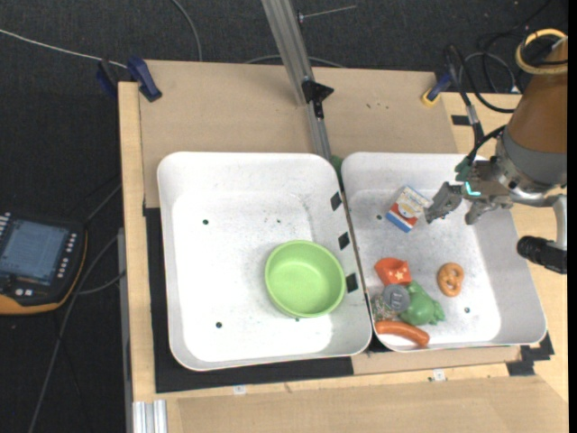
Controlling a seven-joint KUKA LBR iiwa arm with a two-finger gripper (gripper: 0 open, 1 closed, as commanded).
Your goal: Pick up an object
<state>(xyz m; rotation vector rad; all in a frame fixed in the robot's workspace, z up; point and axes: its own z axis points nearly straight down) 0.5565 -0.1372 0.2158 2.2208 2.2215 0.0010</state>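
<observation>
Objects: a cluster of small items in the right bin (505,327), none of them between the fingers.
Small box (407,208): white with blue and red print, toward 11 o'clock of the right bin, just beside the fingers at their 9 o'clock.
Orange block (391,270): near the bin's centre, touching the grey item (391,301) at its 6 o'clock.
Green toy (421,307): at 6 o'clock of the bin, just beside the grey item.
Red-orange sausage shape (401,334): against the bin's near rim, below the green toy.
Pretzel-shaped piece (450,278): orange, apart from the cluster, at 3 o'clock of the orange block.
Fingers (460,207): spread open with nothing between them, over the right bin's 1 o'clock area.
Arm (539,115): enters from 3 o'clock.
Green bowl (305,279): upright in the left bin (185,188), toward its 4 o'clock corner.
Surface (234,106): tan board carrying both bins.
</observation>
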